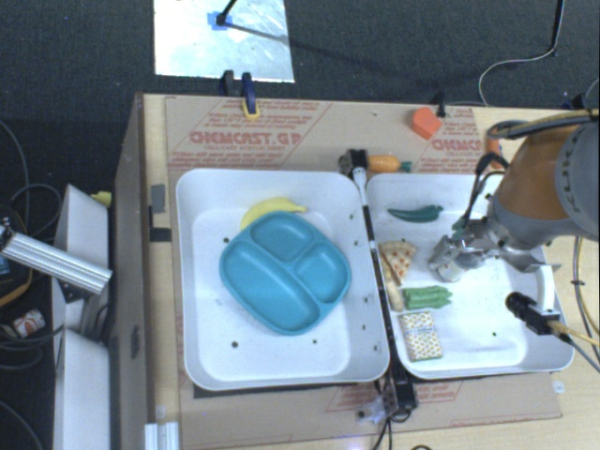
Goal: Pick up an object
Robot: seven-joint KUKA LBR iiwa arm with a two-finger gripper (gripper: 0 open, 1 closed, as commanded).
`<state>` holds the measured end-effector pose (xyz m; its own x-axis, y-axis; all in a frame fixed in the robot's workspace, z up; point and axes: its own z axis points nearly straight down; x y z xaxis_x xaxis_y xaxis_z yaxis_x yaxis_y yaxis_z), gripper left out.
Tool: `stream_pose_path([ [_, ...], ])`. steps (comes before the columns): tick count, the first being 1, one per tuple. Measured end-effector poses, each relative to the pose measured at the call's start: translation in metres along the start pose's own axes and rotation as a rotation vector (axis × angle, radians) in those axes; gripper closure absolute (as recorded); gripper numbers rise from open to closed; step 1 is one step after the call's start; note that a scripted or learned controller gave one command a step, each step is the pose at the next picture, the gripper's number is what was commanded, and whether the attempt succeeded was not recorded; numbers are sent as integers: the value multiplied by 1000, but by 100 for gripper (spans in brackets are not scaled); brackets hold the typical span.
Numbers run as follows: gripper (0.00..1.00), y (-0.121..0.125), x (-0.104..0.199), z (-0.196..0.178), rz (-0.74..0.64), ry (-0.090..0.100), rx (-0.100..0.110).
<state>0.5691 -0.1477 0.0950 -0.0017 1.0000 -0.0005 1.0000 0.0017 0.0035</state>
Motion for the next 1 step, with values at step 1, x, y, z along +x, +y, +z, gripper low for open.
stream_pose_path([
  [1,100,56,64,-71,-4,1,-3],
])
